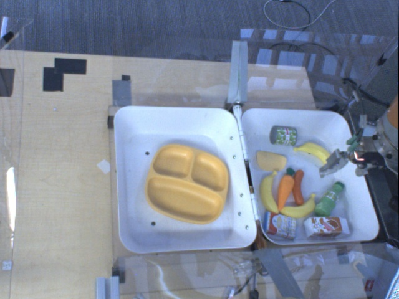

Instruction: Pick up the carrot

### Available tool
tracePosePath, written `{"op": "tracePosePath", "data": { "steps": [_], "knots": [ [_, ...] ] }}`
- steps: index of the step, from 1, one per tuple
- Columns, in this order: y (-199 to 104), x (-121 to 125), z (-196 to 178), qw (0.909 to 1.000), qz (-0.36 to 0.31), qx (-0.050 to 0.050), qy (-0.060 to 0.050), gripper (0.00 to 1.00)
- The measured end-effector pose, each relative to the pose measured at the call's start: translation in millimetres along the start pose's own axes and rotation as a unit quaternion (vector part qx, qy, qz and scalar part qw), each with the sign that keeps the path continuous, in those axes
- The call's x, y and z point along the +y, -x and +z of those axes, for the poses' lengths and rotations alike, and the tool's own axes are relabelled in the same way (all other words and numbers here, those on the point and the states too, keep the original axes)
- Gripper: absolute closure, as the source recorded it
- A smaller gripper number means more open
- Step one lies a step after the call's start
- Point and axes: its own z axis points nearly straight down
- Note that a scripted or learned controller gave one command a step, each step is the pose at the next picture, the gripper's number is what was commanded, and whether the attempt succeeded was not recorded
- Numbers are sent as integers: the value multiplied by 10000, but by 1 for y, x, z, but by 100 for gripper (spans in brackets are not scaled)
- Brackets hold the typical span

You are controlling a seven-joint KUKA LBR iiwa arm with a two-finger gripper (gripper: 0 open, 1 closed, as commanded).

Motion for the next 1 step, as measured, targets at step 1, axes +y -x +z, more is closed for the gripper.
{"op": "tracePosePath", "data": {
  "steps": [1],
  "knots": [
    [-40, 42, 173, 9962, -867, -12, 60, 0]
  ]
}}
